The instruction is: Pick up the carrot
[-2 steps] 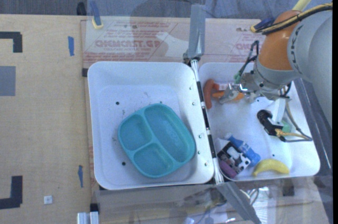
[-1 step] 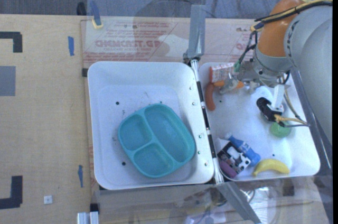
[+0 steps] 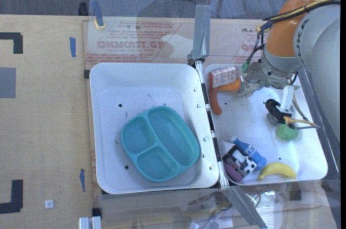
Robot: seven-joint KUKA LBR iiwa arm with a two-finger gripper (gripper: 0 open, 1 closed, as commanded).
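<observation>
**Item: carrot** point(image 3: 216, 99). Orange and bent. It lies in the far left corner of the right bin point(image 3: 246, 122). Its long part runs along the wall shared with the left bin point(image 3: 108, 82), and its short end turns toward the arm.

**Item: gripper** point(image 3: 246, 86). It is low in the right bin, just beside the carrot's short end. How wide it stands cannot be told, and neither can whether it has the carrot. The carrot looks to be resting on the bin floor.

**Neighbours.**
- A small pink-and-white box point(image 3: 223, 75) is touching or almost touching the carrot's far side.
- A green ball point(image 3: 287, 132), a banana point(image 3: 277, 170) and a blue-and-black toy point(image 3: 244, 155) lie well apart from it, toward the near side.
- A teal divided plate point(image 3: 173, 136) sits in the left bin.
- Both bins stand on the table point(image 3: 43, 114).

**Risks, as judged.**
- A grasp on the short end alone is off-centre, so the long part may swing or slip free on lifting.
- The box is close enough to be caught or pushed in a closing move.
- The bin wall and corner leave little room, so a misjudged descent could press the carrot against the wall instead of closing around it.
</observation>
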